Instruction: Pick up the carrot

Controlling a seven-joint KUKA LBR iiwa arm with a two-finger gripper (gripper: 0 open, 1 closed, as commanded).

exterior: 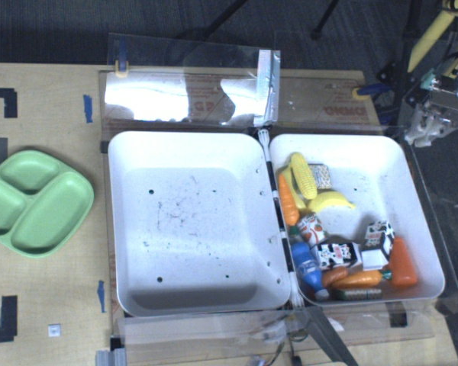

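Looking into the right bin (382, 149), we find the carrot (288, 200) lying along its left wall, beside the corn cob (302, 175). We judge it light, stiff and smooth, best pinched across its middle. The gripper (435, 117) hangs far right, outside the bin, touching nothing; how it is set we cannot tell.

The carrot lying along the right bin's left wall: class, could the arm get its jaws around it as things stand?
Probably, though it looks tight. The carrot lies uncovered from above, but it sits against the right bin's left wall with the corn cob close beside it, leaving little side room. The gripper hangs outside the bin.
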